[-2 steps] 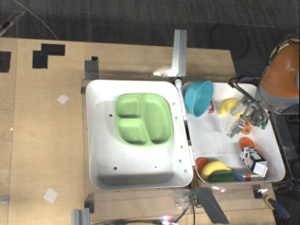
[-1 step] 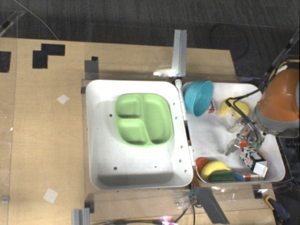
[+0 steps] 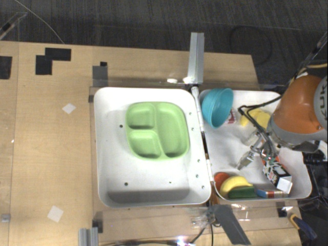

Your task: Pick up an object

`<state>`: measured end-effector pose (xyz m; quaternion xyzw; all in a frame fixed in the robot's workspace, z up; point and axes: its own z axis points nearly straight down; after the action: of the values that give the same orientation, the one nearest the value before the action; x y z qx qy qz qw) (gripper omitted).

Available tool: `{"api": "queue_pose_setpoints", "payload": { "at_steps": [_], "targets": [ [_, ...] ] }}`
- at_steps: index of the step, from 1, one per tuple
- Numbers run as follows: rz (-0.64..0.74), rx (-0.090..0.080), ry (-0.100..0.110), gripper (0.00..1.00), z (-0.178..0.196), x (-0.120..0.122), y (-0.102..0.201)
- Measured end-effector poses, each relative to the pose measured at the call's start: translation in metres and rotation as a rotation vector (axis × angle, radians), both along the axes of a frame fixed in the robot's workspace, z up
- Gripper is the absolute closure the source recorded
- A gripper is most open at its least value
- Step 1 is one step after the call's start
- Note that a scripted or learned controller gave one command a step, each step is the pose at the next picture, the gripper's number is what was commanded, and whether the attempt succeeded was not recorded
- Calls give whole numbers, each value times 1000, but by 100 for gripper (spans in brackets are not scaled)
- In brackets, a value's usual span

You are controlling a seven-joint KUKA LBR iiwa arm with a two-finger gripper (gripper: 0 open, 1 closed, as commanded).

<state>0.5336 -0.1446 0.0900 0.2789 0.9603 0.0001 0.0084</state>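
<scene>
Banana (image 3: 236, 183), the yellow curved toy fruit, is lying in the near corner of the right bin (image 3: 302, 188), its long axis running left to right and bowing slightly upward. A dark green piece (image 3: 241, 192) is sitting just beside it on the near side, and a red round piece (image 3: 221, 178) is touching its left end. Two white bins are sitting side by side on the wooden desk (image 3: 46, 152). The left bin (image 3: 110, 183) is holding one light green plastic tray (image 3: 155, 129) with three compartments and rounded corners. In the right bin, one teal bowl (image 3: 217, 106) is leaning on its side at the far left corner, its mouth facing left. One more yellow object (image 3: 259, 119) is resting far right, partly under the arm. The tool (image 3: 251, 155) is hanging over the middle of the right bin, well apart from the banana; its metal fingers are blurring into clutter, so whether they are spread or closed I cannot tell.
</scene>
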Motion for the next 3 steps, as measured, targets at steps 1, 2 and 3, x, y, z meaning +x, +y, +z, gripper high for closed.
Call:
{"api": "queue_pose_setpoints", "payload": {
  "at_steps": [1,2,3],
  "targets": [
    [192,-3,-3,0,1,-24,21],
    [306,0,5,0,31,52,33],
    [289,-4,-7,0,7,119,26]
  ]
}}
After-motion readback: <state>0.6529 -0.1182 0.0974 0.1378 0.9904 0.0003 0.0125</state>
